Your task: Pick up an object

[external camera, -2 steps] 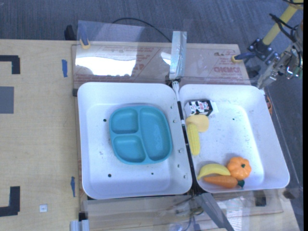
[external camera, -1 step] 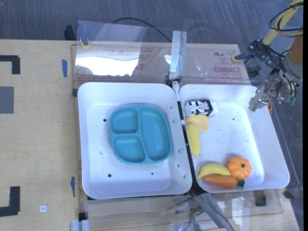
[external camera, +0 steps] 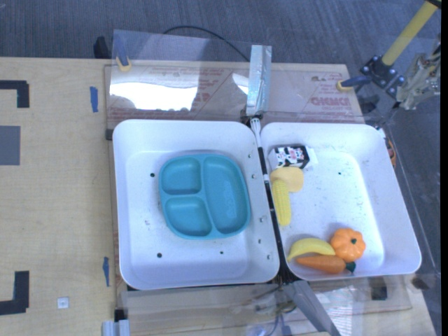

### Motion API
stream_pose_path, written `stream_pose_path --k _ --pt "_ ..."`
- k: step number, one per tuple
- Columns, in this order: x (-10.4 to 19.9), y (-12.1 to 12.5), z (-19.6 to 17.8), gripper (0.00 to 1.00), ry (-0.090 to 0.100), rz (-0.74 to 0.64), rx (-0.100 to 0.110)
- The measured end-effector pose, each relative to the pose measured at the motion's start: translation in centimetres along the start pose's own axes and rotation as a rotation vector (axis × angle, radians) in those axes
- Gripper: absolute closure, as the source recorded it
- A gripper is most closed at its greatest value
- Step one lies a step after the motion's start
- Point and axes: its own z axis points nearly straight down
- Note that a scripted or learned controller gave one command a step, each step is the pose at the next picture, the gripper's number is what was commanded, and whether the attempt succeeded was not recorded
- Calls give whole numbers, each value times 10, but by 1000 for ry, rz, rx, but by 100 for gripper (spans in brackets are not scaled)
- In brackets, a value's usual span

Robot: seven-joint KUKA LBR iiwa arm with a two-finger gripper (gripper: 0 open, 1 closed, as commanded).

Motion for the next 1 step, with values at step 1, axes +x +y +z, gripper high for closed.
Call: stream_pose_path --k 1 --pt "-7 1 34 100 15 -223 -9"
